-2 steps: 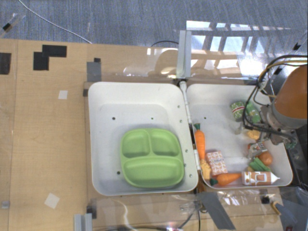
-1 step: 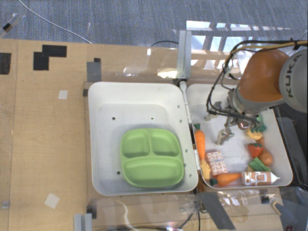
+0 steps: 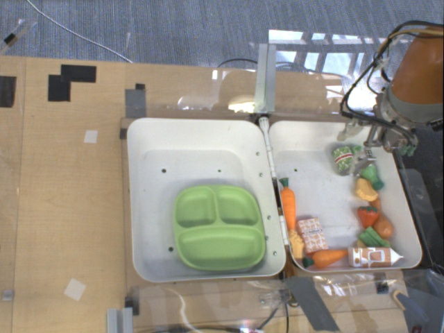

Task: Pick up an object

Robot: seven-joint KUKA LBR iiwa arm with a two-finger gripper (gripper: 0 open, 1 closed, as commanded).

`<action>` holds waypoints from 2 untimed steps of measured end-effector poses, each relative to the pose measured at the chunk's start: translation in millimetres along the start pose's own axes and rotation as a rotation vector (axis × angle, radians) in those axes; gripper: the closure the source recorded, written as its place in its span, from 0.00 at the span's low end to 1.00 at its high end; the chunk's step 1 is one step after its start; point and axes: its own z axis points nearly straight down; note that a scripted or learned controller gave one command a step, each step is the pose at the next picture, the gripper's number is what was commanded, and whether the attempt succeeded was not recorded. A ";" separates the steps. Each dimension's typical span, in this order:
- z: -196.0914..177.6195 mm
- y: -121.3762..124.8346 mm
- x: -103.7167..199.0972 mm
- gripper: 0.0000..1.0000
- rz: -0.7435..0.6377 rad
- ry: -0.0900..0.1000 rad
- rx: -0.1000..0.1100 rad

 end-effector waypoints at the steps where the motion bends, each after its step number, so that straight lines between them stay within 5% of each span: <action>1: 65.6 25.5 -6.3 0.00 0.163 0.003 -0.002; 2: 64.0 -18.7 84.2 0.00 0.051 0.005 0.000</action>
